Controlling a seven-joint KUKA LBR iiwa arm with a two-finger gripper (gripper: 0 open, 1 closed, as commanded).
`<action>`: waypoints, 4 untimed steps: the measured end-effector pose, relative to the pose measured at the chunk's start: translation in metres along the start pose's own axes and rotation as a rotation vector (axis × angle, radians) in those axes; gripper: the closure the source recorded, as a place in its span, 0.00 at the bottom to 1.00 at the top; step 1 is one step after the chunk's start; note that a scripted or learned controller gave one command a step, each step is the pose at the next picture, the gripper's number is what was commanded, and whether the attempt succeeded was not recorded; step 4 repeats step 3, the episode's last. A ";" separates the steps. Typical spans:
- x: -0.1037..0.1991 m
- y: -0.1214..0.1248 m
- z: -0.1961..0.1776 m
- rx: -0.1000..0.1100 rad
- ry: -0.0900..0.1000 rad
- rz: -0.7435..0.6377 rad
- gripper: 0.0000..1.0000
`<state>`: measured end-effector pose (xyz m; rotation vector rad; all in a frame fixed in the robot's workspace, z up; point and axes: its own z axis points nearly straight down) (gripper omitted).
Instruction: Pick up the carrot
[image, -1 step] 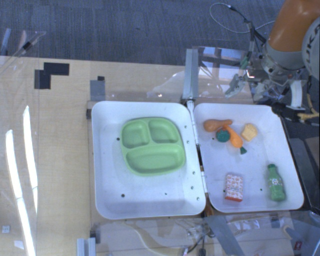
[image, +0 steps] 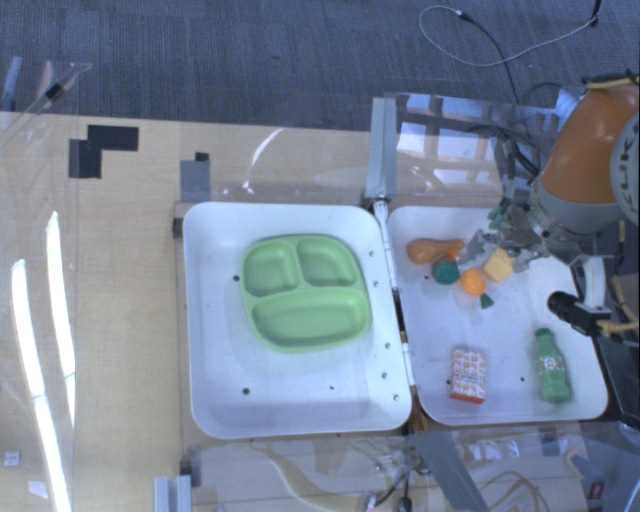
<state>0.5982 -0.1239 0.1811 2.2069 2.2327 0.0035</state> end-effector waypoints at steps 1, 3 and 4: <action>-0.040 0.034 0.078 -0.014 -0.005 -0.241 0.00; 0.066 0.029 -0.005 -0.004 -0.001 -0.357 1.00; 0.066 0.029 -0.005 -0.004 -0.001 -0.357 1.00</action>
